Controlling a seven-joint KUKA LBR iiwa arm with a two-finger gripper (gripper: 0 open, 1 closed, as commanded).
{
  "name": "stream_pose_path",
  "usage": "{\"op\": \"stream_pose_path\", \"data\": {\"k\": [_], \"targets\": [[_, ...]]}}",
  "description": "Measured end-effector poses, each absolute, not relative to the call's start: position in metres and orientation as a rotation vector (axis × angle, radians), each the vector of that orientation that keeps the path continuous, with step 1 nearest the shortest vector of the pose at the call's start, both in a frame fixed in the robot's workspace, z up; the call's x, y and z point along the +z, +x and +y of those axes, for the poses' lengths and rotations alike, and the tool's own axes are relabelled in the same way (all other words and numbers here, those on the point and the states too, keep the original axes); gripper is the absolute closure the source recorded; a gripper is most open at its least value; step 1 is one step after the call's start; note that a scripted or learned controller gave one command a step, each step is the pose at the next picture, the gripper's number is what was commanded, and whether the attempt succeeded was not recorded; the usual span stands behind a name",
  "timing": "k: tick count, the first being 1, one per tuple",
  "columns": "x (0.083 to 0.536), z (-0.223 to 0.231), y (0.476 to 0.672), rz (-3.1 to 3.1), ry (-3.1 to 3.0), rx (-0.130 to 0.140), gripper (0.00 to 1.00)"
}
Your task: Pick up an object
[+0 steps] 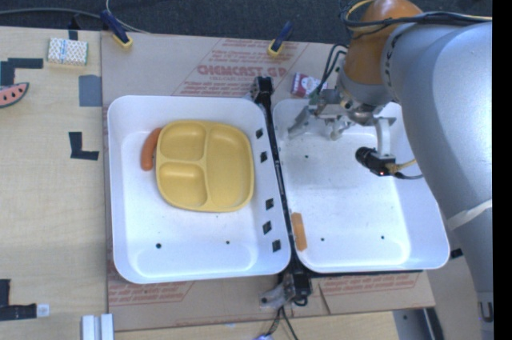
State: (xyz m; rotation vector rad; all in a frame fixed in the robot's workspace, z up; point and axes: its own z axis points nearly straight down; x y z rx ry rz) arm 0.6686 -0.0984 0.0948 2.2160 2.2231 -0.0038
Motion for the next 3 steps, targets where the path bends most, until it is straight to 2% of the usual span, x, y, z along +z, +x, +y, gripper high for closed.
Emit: {"op": "stream_pose_path", "data": {"k": [1,2,3], "targets": [[0.104,-0.098,0.669,2.224,2.215,-0.006,1.0],[0.104,-0.098,0.669,2.224,2.214,-0.007,0.0],[0.085,-0.096,0.645,2.222,2.218,-0.002,0.0]]}}
